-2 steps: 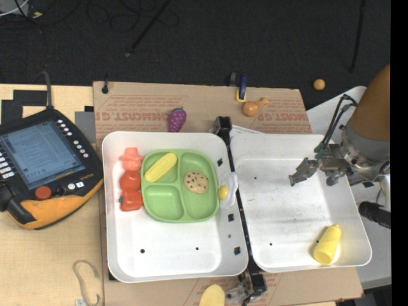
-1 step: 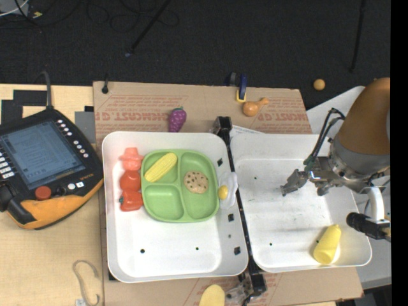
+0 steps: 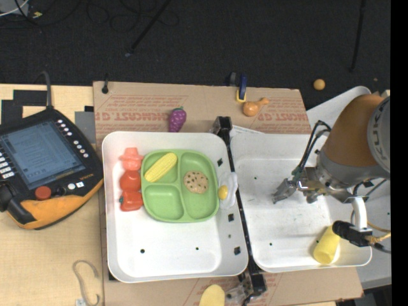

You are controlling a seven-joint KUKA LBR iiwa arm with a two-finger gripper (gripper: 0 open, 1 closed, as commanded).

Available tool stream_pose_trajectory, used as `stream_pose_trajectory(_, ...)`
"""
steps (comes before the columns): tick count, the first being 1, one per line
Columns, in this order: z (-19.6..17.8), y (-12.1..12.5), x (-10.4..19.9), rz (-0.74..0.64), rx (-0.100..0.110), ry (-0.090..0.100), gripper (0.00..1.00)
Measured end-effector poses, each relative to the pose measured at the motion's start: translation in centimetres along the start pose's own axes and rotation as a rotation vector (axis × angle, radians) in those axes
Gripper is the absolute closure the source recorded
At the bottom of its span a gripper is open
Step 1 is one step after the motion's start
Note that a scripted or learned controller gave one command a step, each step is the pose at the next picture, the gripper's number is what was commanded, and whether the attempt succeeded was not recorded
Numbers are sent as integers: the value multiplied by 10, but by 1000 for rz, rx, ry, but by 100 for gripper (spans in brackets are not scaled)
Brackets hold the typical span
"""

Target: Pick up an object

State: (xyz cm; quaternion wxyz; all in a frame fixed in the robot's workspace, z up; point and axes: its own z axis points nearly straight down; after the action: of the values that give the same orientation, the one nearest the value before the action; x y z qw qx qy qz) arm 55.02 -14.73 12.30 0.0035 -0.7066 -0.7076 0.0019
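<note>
From the camera view, my gripper [image 3: 285, 191] hangs over the right bin [image 3: 268, 234], its 2 fingers spread apart with nothing between them. Near that bin's front right corner lies a yellow cup [image 3: 326, 247] on its side, well apart from my fingers. In the left bin [image 3: 159, 254] sits a green divided plate [image 3: 167, 203] carrying a corn cob [image 3: 159, 166] and a cookie [image 3: 196, 182]. A red toy figure [image 3: 130, 180] lies just beside the plate's left edge.
</note>
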Motion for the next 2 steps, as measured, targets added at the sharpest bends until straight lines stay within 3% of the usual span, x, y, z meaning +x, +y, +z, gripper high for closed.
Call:
stream_pose_trajectory(1,38,0,3,0,-4,-1,0)
stream_pose_trajectory(2,26,0,1,5,-5,0,100)
